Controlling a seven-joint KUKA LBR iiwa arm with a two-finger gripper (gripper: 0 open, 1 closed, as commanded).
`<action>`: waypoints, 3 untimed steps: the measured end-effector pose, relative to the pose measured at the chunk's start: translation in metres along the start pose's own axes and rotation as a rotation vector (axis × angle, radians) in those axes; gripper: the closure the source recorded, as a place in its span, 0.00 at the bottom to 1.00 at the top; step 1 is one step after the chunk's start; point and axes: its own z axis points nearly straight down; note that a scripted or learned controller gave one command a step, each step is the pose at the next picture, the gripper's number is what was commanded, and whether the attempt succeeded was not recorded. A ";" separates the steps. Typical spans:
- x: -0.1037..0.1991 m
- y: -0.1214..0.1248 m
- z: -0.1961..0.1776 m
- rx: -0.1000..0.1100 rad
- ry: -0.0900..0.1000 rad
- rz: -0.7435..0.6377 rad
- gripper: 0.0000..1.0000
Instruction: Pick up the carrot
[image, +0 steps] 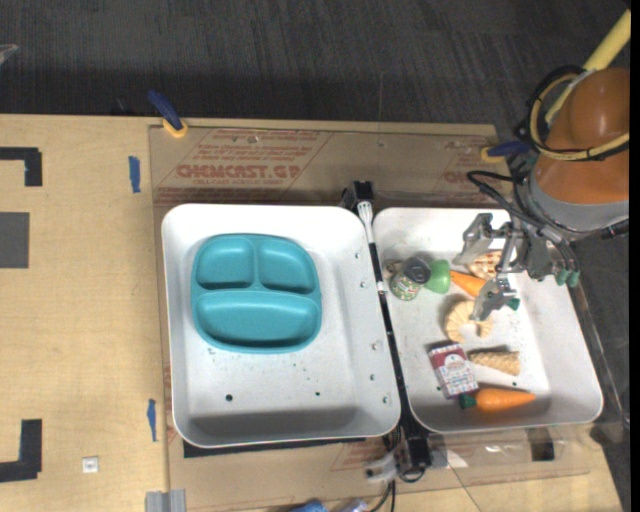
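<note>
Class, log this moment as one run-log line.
arm: over right bin | gripper: above food, holding nothing seen | carrot: lying at bin's front | blue plate: left bin

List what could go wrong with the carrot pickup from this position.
The pincer hangs above a small orange piece and a tan ring, far from the carrot at the right bin's near edge; it may grab the wrong item. The carrot touches a red packet, which could get dragged.

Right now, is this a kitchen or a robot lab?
Probably a robot lab: a robot arm reaches over two white bins on a cardboard-covered bench, with toy food like a carrot and a teal plate.
</note>
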 end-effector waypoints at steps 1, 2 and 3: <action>-0.045 -0.033 0.109 0.006 -0.020 -0.045 0.00; -0.014 -0.027 0.116 0.007 -0.027 -0.063 0.00; -0.017 -0.027 0.103 0.009 -0.034 -0.065 1.00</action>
